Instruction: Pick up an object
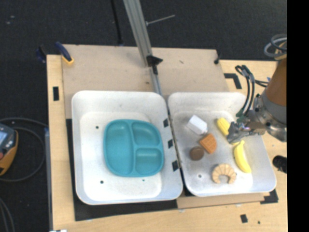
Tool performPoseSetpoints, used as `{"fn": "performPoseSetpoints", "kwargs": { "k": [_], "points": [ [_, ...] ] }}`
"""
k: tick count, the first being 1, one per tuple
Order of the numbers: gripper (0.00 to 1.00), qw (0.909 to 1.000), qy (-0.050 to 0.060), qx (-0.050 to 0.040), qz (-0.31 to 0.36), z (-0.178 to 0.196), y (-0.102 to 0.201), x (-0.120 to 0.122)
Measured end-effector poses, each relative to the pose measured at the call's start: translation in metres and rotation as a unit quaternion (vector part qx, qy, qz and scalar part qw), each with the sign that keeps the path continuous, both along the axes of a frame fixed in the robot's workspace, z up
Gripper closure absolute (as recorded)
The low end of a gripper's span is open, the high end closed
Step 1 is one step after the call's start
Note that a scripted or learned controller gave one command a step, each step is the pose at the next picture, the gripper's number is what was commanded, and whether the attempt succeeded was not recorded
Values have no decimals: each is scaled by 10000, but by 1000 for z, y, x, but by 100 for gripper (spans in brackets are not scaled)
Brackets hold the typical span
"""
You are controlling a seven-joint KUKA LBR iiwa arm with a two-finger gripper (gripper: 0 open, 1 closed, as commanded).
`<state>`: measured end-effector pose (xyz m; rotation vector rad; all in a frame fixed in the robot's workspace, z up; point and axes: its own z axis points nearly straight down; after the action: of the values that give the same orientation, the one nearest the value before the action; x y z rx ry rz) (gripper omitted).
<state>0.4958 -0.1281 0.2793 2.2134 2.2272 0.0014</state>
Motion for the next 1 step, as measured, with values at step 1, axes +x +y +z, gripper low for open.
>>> {"fn": "performPoseSetpoints", "kwargs": {
  "k": [1],
  "points": [
    [100, 10000, 3, 9, 11, -16, 58, 8]
  ]
}}
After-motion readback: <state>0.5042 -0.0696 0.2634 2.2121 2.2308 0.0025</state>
